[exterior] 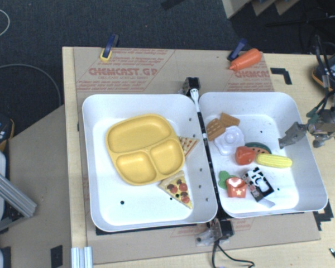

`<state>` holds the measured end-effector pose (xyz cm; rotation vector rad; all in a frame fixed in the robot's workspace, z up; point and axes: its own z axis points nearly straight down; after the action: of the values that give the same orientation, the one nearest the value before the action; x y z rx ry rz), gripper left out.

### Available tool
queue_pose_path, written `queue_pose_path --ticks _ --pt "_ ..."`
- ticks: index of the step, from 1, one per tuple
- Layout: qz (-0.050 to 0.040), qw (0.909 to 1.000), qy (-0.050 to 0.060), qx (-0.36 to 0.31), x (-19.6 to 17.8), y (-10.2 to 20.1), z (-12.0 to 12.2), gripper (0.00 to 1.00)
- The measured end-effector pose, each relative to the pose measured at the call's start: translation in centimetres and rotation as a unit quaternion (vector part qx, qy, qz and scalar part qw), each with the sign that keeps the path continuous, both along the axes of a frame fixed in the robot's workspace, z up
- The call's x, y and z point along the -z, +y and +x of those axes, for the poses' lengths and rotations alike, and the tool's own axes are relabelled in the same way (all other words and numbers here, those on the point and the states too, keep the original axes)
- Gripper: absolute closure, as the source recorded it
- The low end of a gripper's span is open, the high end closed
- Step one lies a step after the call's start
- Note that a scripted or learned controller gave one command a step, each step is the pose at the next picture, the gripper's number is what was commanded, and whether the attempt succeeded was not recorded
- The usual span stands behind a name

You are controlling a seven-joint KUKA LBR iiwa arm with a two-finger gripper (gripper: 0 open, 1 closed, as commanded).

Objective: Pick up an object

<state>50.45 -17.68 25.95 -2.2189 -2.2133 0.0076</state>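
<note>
- Camera view, right bin (301,149): a cluster of toy food is seen in its left and lower centre, with bare floor at the upper right.
- Corn cob (274,161), yellow: lying flat at centre right of the cluster, its long axis across the frame, touching the red and green watermelon slice (247,153) on its left.
- Strawberry (235,186), red: lower left of the cluster, just beside a black and white item (258,183) of unclear kind.
- White lump (231,139) and brown waffle piece (216,127): upper left of the bin, touching each other.
- Gripper (293,133): found at the right edge of the right bin, upper right of the corn cob and apart from every object; nothing is seen between its fingers, and whether they are spread or closed cannot be told.
- Left bin (95,149): a yellow divided plate (145,148) is held, with a pizza slice (178,189) at its lower right and a waffle corner (188,144) at its right.
- Handling note, as judgement: the corn cob is judged the nearest and least crowded target; a grasp across its short axis is advised, centred along its length, with descent kept clear of the watermelon slice so neighbours are not pushed.
</note>
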Motion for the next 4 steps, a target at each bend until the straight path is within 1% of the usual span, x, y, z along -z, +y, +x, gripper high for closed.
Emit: queue_pose_path --ticks 1,2,3,4 --pt "-0.0012 1.0 -0.005 -0.001 -0.4 0.0 0.2 0.0" --pt "0.0002 1.0 -0.001 -0.001 4.4 -0.7 -0.4 0.0" --pt "0.0005 1.0 -0.001 -0.001 8.8 -1.1 -0.5 0.0" --pt "-0.0006 1.0 -0.005 -0.001 14.0 0.0 -0.6 0.0"
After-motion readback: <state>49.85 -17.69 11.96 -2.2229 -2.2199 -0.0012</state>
